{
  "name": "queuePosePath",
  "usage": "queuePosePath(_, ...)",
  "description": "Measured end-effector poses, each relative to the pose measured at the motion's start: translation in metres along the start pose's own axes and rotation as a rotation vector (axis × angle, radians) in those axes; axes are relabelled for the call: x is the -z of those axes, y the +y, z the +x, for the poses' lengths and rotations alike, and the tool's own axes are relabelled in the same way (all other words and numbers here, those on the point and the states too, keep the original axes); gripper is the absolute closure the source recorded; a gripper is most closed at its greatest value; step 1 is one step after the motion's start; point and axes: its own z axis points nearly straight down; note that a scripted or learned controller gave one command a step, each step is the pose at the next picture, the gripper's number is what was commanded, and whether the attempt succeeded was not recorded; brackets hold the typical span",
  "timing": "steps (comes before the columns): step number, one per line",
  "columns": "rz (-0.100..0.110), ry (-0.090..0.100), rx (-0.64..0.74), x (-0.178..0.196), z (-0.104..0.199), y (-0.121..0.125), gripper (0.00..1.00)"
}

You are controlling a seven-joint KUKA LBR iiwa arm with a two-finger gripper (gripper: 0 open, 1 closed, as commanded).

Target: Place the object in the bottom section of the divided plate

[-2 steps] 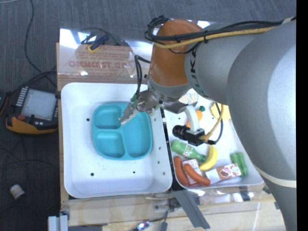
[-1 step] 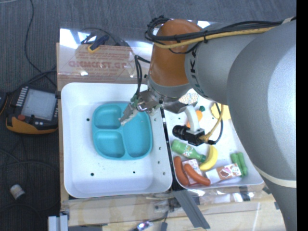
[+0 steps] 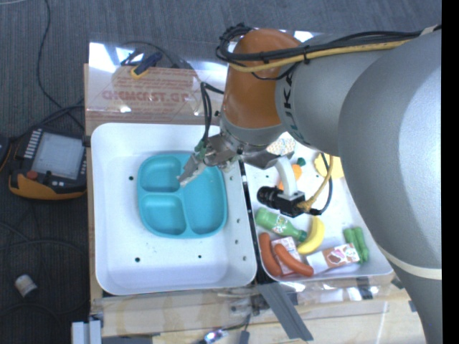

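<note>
Far left of the plate, on the dark carpet, lies a hand controller (image 3: 46,165) with an orange and black shell and a grey screen; its left end is cut off by the frame. Above and left of the plate sits a flat cardboard box (image 3: 143,92) under glossy film. Its red lettering is washed out by glare and cannot be read.

The plate (image 3: 172,217) is smooth teal plastic with rounded corners. It has two small sections on its left and one long section on its right, and it lies flat in the middle of the white left bin (image 3: 115,264).

The claw (image 3: 188,176) hangs over the plate's upper edge, about where the upper small section meets the long one. It is small, grey and blurred. I cannot tell whether it is released or clenched, or whether anything sits in it, so I cannot tell where the task's object is.

Above it swells the orange band (image 3: 258,77), glossy and round, wrapped by black and yellow cables.

Right of the plate, the right bin (image 3: 337,217) holds toy food: a green bottle (image 3: 278,224), a curved yellow banana (image 3: 313,236), two red-brown sausages (image 3: 283,258), a small printed carton (image 3: 341,255) and two green pods (image 3: 356,244). The broad grey arm (image 3: 373,120) hides that bin's upper and right parts.
</note>
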Motion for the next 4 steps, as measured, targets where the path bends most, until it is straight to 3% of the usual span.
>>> queuePosePath(1, 0.0, 0.0, 0.0, 0.0, 0.0, 0.0, 0.0)
queuePosePath(2, 0.001, 0.0, -0.125, -0.007, 0.058, 0.023, 0.0)
queuePosePath(3, 0.008, 0.0, -0.123, -0.001, 0.059, 0.023, 1.0)
queuePosePath(4, 0.008, 0.0, -0.123, -0.001, 0.059, 0.023, 0.0)
